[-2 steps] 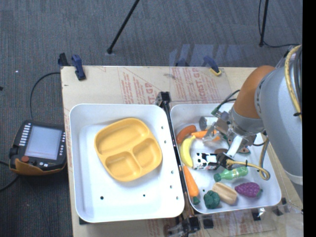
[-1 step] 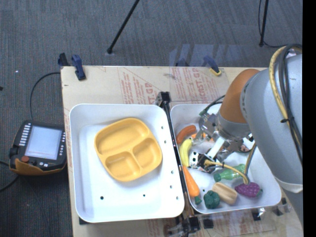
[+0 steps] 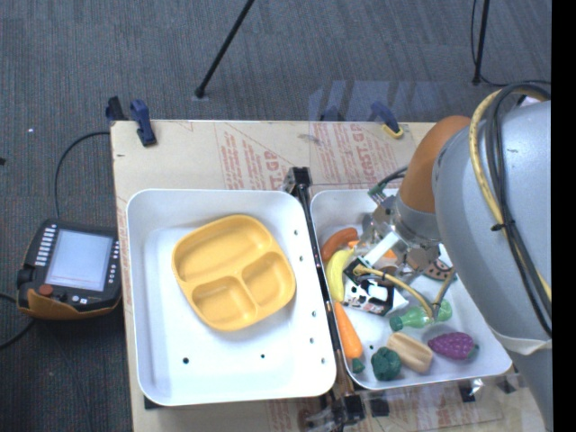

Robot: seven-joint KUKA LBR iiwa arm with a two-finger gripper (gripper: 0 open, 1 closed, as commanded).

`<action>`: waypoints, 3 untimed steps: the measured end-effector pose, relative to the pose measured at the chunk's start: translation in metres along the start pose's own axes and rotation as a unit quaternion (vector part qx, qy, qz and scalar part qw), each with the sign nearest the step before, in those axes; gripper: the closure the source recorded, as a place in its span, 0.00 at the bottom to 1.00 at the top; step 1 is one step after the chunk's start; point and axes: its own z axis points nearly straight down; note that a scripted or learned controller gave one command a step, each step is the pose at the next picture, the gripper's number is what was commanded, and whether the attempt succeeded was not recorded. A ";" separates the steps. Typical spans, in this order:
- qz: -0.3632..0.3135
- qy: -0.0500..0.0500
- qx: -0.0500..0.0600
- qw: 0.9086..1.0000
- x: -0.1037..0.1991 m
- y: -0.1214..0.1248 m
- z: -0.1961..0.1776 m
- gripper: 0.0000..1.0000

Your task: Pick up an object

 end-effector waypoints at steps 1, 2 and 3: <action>0.126 -0.001 0.001 0.992 -0.047 -0.022 0.001 0.00; 0.178 0.000 0.000 0.984 -0.007 0.002 0.000 0.00; 0.172 -0.003 0.004 0.985 -0.007 -0.001 -0.009 1.00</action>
